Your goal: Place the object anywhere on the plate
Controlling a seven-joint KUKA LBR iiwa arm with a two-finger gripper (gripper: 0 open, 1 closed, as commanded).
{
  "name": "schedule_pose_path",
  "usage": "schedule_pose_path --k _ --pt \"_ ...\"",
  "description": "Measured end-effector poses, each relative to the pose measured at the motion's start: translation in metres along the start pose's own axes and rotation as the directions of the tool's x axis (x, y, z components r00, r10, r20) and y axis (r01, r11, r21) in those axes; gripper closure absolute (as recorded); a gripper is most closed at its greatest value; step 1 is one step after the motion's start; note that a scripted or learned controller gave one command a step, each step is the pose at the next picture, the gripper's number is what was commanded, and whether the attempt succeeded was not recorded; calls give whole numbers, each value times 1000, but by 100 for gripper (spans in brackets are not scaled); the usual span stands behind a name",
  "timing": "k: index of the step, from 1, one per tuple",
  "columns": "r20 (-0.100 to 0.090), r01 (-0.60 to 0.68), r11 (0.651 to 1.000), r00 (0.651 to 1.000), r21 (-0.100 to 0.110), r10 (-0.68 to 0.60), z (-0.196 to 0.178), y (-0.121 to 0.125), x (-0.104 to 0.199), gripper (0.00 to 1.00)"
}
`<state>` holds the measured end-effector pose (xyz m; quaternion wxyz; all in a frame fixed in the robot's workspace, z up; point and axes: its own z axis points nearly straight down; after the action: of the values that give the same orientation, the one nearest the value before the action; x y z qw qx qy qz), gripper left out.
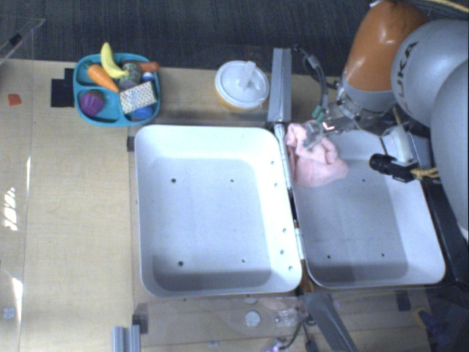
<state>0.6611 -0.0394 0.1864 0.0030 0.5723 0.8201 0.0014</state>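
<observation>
A crumpled pink cloth [319,164] sits at the far left corner of the right bin [374,233], and its left edge overlaps the rim between the two bins. My gripper [316,135] reaches in from the right and presses into the top of the cloth, where the fabric is bunched between its fingers. The blue divided plate [111,116] stands on the bench beyond the left bin's far left corner. It carries toy food, including a banana [111,61] and a carrot [101,76].
The left bin [212,211] lies between the cloth and the plate. A round white-lidded tub [242,85] stands behind the bins near the divider post [278,86]. The arm's orange and grey body [410,57] fills the far right.
</observation>
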Motion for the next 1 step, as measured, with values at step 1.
schedule_pose_path --k 1 --pt "1 8 1000 1000 -4 -8 -40 3 1 100"
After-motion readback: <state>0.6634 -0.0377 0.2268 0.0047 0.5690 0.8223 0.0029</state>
